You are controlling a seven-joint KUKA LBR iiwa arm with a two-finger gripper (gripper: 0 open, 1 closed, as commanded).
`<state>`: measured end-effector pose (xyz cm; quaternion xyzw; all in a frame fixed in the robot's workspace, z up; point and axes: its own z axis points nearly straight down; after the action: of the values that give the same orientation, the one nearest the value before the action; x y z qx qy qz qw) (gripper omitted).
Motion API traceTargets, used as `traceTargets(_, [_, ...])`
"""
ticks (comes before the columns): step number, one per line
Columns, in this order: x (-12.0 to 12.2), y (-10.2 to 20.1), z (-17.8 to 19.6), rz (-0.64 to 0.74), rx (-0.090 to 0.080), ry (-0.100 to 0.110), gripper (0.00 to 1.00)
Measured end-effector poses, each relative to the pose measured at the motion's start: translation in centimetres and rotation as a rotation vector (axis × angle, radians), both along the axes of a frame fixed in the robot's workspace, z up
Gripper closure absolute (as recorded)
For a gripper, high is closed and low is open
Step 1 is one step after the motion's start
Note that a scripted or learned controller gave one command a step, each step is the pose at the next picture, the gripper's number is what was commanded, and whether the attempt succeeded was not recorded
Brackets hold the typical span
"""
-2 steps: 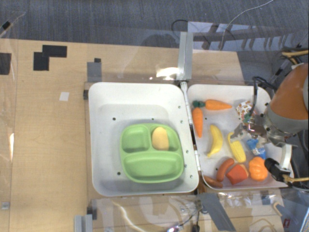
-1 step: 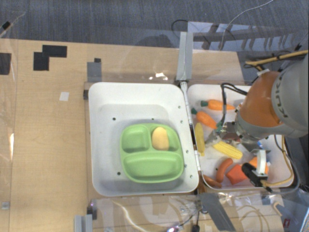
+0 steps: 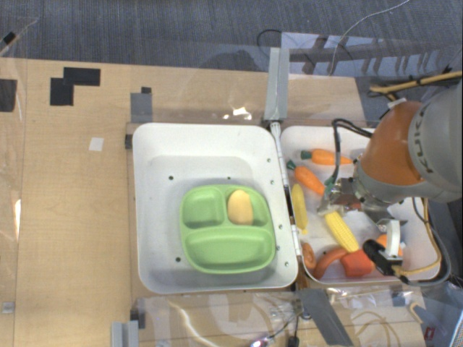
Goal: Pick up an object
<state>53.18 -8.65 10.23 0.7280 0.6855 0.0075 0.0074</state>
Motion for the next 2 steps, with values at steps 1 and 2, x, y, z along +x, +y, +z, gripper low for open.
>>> traceTargets(1, [6.63, 6.71, 8.39, -0.022, 0.002, 0.016, 1.00])
traceTargets(2, [6.60, 6.65, 8.34, -0.022, 0.001, 0.017, 0.00])
